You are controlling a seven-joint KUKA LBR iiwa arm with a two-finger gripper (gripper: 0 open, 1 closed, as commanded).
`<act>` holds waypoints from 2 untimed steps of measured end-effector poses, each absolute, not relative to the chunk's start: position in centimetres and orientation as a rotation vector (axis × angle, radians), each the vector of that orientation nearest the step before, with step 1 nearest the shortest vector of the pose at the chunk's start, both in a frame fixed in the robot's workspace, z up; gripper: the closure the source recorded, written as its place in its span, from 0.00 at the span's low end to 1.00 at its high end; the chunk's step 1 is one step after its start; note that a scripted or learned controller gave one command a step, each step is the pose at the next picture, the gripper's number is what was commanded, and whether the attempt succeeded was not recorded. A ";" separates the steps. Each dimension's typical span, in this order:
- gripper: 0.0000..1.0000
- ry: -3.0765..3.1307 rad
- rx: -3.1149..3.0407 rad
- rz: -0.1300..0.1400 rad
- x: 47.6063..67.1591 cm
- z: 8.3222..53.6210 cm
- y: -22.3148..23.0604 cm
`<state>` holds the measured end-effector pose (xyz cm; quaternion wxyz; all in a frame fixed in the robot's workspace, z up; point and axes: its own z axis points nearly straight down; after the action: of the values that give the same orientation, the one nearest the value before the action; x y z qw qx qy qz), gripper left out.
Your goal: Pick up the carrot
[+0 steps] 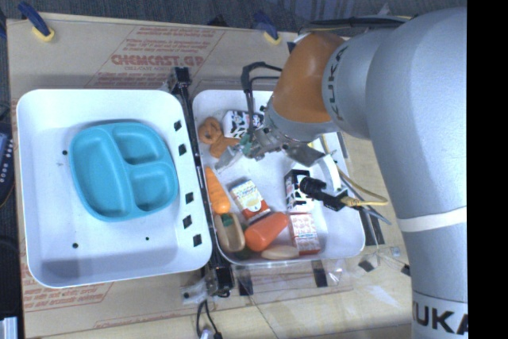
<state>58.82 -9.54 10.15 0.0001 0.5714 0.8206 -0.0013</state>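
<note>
Right bin [353,230], near end: a small red-and-white carton [303,233] and a fat orange-red toy vegetable [266,229] beside it. Carrot [217,191] lies lengthwise against the bin's left wall, mid-bin, untouched. Gripper [255,143] sits farther back and slightly right of the carrot, near but apart, by a brown pretzel-like piece [211,131]. Cannot tell gripper opening; the wrist hides it. Left bin [40,171] holds a blue divided tray [123,169].
</note>
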 end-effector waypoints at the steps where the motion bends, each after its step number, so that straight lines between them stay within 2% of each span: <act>1: 0.00 2.655 1.673 0.001 64.6 14.8 -10.3; 2: 0.00 2.665 1.660 0.000 57.5 19.4 -7.6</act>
<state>57.51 -7.61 19.38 0.0010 0.5286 0.8489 0.0001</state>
